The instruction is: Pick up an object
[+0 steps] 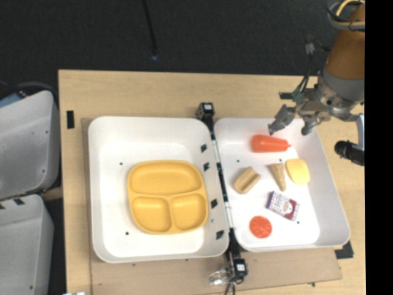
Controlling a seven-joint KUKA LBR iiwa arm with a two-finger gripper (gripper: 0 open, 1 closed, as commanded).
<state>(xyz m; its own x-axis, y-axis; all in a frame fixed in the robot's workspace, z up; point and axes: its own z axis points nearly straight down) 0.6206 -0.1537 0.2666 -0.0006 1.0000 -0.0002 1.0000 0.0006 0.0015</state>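
The right bin (325, 226) holds an orange carrot (269, 143), a tan bread roll (245, 179), a tan wedge (279, 176), a round yellow piece (298, 171), a purple and white packet (282, 205) and a red tomato (260, 227). My gripper (292, 121) hangs open above the bin's far edge, just beyond and to the right of the carrot. Its two dark fingers (277, 120) are spread apart with nothing between them.
The left bin (104, 238) bears a yellow divided plate (167, 195). A small black marker (205, 110) sits at the far end of the seam between the bins. White padded shapes (24, 140) lie off the bench at the left.
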